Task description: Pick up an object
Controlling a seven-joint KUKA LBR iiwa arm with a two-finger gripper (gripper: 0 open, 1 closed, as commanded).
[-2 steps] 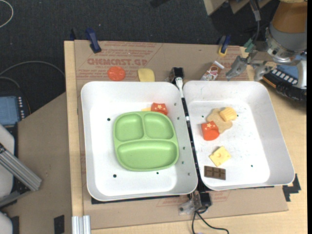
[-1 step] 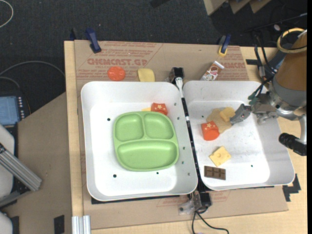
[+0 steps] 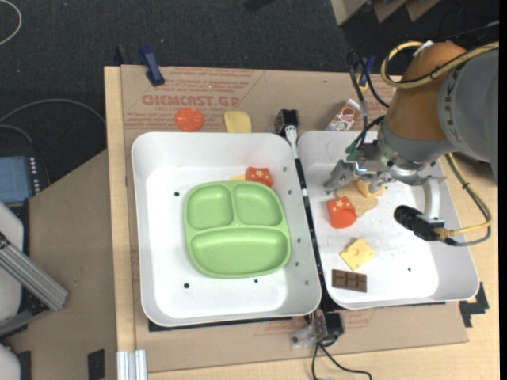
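My gripper (image 3: pixel 358 179) hangs low over the back of the right bin (image 3: pixel 451 283), its fingers spread open. A tan bread-like piece (image 3: pixel 366 198) lies just under and between the fingertips; I cannot tell whether they touch it. A red strawberry-like toy (image 3: pixel 341 212) sits right beside it on the left. Nearer the front lie a yellow cheese wedge (image 3: pixel 357 253) and a brown chocolate bar (image 3: pixel 348 280).
The left bin (image 3: pixel 158 236) holds a green divided plate (image 3: pixel 236 229), with a second red toy (image 3: pixel 258 176) behind it. On the cardboard behind the bins lie an orange disc (image 3: pixel 188 119), a yellow piece (image 3: pixel 237 122), a blue clip (image 3: pixel 150 64) and a small packet (image 3: pixel 344 118).
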